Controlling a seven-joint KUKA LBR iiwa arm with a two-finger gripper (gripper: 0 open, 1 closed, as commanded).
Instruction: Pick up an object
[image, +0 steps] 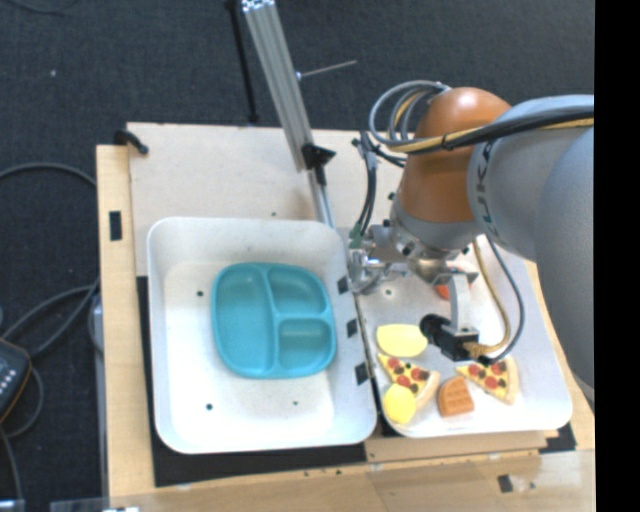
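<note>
Table (200, 170): a pale, matte board with square corners. It carries two shallow bins of smooth white plastic with rounded corners, set side by side.

Bin toward the table's view-left edge (190, 405): it holds one turquoise plastic divided plate (272, 320). The plate is a glossy rounded rectangle with three moulded compartments, lying flat near the bin's middle. A few dark specks mark the bin floor around it.

Bin toward the table's view-right edge (537, 375): moulded toy food is clustered in the half by the table's near edge.
- A flat yellow oval slab (400, 340).
- Just nearer, a wedge-shaped pizza slice with red spots (410, 377), touching a smooth yellow rounded piece (399, 405).
- An orange, toast-like block with a ribbed face (455, 398), which stands between that group and a second spotted pizza wedge (492, 378).
- A small red-orange piece (441, 292) lies further in. It is mostly covered by robot hardware and its shape cannot be made out.

Grey arm with a glossy orange band (450, 150): it overhangs the far half of this bin and hides the floor there.

Tool (388, 264): it sits below the wrist, by the wall shared by the two bins. It is seen as bare metal only. Whether it is wide or narrow cannot be told, and nothing is seen held in it.

A ribbed aluminium post (280, 70) rises from the table's far side and is cut off at the top of the view.
</note>
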